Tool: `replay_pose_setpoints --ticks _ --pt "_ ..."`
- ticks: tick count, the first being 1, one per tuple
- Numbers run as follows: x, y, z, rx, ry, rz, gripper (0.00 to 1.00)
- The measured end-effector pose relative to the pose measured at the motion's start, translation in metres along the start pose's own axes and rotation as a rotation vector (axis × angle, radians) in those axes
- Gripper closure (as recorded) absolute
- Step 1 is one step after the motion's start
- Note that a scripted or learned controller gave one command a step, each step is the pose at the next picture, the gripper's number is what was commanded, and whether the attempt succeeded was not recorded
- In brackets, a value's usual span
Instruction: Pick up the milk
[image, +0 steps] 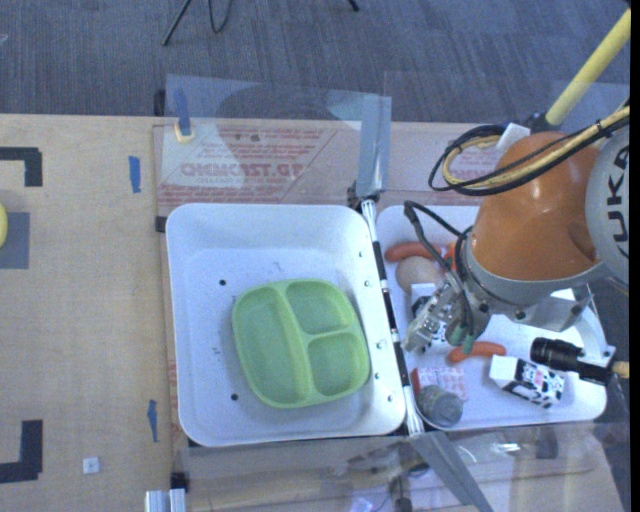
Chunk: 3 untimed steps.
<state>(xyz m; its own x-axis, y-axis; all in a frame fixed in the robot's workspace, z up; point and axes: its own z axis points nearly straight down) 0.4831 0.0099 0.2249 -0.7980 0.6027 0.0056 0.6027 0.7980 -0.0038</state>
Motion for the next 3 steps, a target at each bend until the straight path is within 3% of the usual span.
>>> replay_pose_setpoints --ticks 1,2,3 --pt "0.039 0.046 -0.01 -0.002 -0.004 -0.223 1.0" --pt "0.003 -0.002 0.037 -0.001 0.0 -0.487 1.0" --pt "0.024 0.028 0.003 -0.003 -0.005 -0.562 1.0"
